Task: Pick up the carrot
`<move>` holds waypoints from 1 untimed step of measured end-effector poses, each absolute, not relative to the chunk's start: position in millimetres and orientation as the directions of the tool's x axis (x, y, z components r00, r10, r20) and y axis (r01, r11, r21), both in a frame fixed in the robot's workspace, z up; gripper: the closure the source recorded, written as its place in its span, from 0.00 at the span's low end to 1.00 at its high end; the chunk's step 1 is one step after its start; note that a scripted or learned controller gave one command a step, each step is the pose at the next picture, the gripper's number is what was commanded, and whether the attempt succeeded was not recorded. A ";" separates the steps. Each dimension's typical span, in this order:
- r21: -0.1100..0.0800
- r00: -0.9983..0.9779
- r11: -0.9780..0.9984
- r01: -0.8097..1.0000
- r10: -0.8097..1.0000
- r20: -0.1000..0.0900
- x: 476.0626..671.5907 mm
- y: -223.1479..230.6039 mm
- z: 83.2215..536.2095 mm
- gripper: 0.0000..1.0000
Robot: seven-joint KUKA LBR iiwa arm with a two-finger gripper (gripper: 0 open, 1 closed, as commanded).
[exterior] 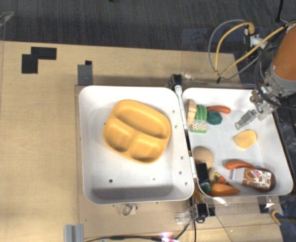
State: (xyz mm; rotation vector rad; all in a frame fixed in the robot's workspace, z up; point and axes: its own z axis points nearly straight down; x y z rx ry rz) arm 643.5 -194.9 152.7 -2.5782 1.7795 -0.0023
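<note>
The small orange carrot with a green top (223, 189) lies at the near edge of the right white bin (284, 150), just beside a brown bottle (253, 179) and a red sausage shape (238, 164). The tool (248, 117) hangs near the far side of that bin, well apart from the carrot, with nothing in it; I cannot tell if it is open. This looks like the reaching step. Next it should move over the carrot and come down without bumping the bottle
</note>
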 end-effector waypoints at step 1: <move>-0.012 0.543 -0.543 -0.840 -0.840 0.005 635.5 -197.0 215.0 0.00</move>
